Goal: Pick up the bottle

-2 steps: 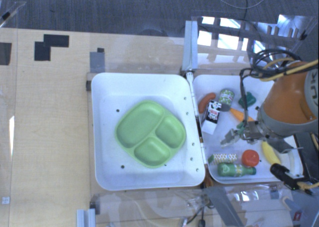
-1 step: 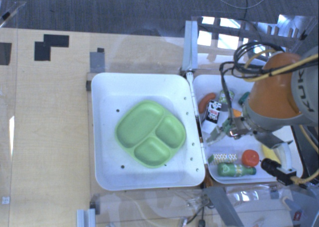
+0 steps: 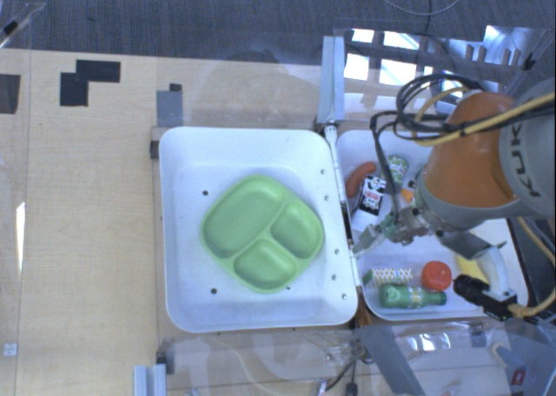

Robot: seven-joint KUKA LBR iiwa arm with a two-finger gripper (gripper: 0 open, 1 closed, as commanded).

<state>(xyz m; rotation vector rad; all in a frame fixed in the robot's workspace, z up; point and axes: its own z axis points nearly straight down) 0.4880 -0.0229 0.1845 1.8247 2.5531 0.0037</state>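
While the end effector [image 3: 388,231] hangs over the right bin [image 3: 514,227], its grip state impossible to tell, the green bottle [image 3: 412,296] lies on its side near the bin's front edge, toward six o'clock of it. A clean pick likely needs a descent centred across the bottle's body.

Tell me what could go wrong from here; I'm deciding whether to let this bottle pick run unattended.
1. The green bottle lies on its side against the right bin's near wall, so the wall may block a finger.
2. A red ball and a small patterned item crowd the bottle; the gripper could catch or shove them instead.
3. The gripper sits near the divider between bins, short of the bottle; a straight descent would likely miss.
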